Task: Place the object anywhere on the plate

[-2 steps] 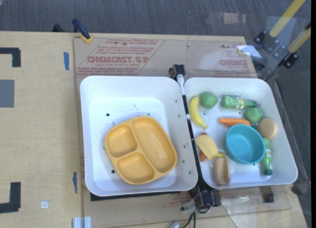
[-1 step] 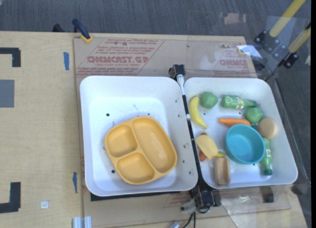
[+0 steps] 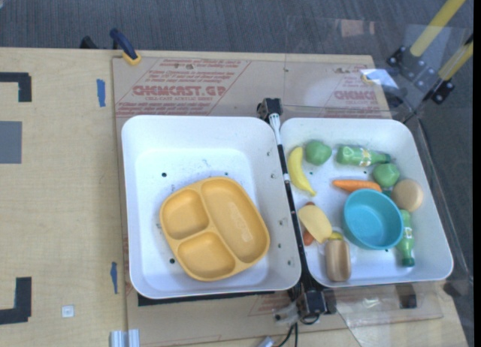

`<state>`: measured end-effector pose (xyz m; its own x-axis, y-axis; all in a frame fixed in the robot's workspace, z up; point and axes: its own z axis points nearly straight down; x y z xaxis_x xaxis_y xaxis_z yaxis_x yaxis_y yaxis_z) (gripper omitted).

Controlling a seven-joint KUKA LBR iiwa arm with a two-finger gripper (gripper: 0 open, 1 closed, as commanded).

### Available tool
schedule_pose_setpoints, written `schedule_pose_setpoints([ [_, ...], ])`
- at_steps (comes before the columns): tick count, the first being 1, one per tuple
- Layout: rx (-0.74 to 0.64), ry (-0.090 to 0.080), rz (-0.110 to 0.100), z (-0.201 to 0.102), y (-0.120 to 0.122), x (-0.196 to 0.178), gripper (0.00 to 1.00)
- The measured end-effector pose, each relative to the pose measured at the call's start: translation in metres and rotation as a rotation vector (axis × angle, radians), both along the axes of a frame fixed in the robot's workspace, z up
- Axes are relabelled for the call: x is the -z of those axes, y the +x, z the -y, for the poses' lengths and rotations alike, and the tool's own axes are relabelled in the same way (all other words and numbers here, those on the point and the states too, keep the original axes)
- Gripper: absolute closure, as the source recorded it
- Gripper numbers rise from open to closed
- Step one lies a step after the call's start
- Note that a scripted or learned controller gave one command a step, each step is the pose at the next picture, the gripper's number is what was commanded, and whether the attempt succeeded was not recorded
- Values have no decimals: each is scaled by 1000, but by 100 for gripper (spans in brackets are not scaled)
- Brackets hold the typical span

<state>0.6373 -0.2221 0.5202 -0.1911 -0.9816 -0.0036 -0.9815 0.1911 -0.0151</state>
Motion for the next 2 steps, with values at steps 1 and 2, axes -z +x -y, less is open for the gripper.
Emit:
schedule_pose_setpoints([
  [1,-167,7,-21,0,30,107,100],
  [2,-626,-6,-2,0,30,36,100],
])
